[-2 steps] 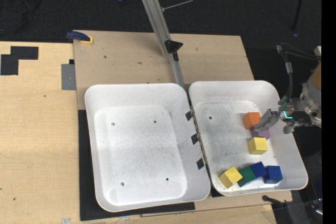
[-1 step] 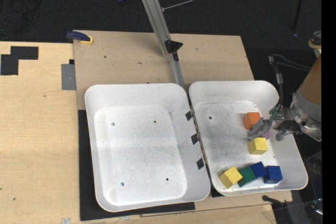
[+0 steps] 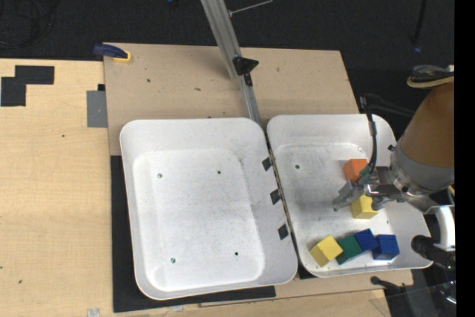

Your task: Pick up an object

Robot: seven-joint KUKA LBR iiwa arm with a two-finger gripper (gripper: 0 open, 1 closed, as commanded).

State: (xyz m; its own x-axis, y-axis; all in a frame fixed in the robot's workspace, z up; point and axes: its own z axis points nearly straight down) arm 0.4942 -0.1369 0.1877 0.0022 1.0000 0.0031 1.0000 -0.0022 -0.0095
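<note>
My gripper [image 3: 362, 198] is down in the right bin [image 3: 319, 137], near its right side, and is open. A small yellow block [image 3: 364, 207] lies on the bin floor right under it, between the spread fingers, with a gap showing on its left side. An orange object [image 3: 355, 168] sits just behind the gripper, partly hidden by it. Along the bin's front edge lie a yellow block [image 3: 324, 250], a green block [image 3: 347, 249] and two blue blocks [image 3: 365, 239] [image 3: 386, 246].
The left bin [image 3: 141, 141] sits beside the right one, with black clips [image 3: 274, 197] along the shared rim. A slanted metal rail [image 3: 221, 18] rises behind the bins. My arm's orange band [image 3: 434, 130] hangs over the right bin's right edge.
</note>
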